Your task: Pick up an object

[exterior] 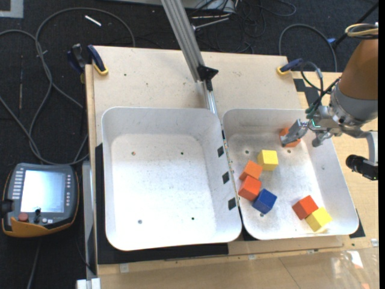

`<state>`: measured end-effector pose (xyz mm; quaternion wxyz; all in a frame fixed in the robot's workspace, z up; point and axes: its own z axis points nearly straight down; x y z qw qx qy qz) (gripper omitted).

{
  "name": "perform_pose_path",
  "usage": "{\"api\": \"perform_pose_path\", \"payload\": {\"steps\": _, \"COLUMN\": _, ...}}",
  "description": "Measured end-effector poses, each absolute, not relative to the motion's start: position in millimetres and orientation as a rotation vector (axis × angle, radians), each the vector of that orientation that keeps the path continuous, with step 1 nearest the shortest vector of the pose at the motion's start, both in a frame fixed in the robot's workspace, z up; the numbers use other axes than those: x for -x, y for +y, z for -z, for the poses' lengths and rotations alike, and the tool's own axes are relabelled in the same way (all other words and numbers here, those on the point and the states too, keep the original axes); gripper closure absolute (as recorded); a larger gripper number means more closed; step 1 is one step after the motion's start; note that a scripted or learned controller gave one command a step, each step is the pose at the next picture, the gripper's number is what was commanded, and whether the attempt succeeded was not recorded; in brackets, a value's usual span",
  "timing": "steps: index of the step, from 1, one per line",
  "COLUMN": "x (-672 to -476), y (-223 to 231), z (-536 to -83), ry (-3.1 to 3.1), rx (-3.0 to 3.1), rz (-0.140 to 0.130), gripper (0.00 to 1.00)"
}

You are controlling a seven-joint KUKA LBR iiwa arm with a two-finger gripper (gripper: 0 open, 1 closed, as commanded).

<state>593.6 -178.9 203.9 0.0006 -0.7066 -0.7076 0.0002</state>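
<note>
Pincer (296, 134) pinches a small orange block (291, 139) above the speckled white right bin (337, 179).

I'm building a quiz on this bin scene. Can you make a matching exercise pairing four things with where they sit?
Things:
1. blue cube
2. lone yellow cube
3. gripper
4. pendant

Places:
A. floor, left of the bench
B. right bin's upper part, at an orange block
C. below the two orange cubes, near the divider
D. middle of the right bin, above the orange pair

Pairs: 1-C, 2-D, 3-B, 4-A
</note>
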Motion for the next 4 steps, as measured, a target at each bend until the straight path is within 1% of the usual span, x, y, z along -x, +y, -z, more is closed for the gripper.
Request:
{"api": "perform_pose_path", "payload": {"steps": 1, "x": -618.3, "y": -164, "z": -110, "ry": -2.222, "rx": 2.223, "rz": 0.001, "gripper": 0.0}}
{"api": "perform_pose_path", "payload": {"steps": 2, "x": -540.3, "y": -208, "z": -99, "ry": -2.216, "rx": 2.233, "rz": 0.005, "gripper": 0.0}}
{"api": "perform_pose_path", "payload": {"steps": 3, "x": -542.6, "y": -205, "z": -107, "ry": -2.225, "rx": 2.226, "rz": 0.005, "gripper": 1.0}}
{"api": "perform_pose_path", "payload": {"steps": 4, "x": -592.3, "y": -127, "z": -191, "ry": -2.239, "rx": 2.213, "rz": 0.013, "gripper": 1.0}}
